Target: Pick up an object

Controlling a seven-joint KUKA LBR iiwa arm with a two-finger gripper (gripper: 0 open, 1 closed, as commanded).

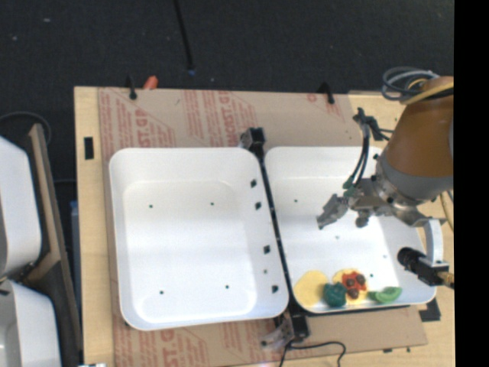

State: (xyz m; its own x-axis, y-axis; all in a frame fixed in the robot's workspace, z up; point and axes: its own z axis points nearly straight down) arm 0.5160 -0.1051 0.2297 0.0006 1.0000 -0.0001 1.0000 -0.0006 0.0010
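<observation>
White right bin (306, 174) is our landmark: jaws hover over its middle, spread open, gripping nothing; yellow, green and red objects (345, 287) crowd its near edge.

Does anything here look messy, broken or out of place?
Nothing looks broken or spilled. The toys are all huddled along the near edge of the right bin, touching each other. The end effector hangs above the bin's middle, apart from them.
</observation>
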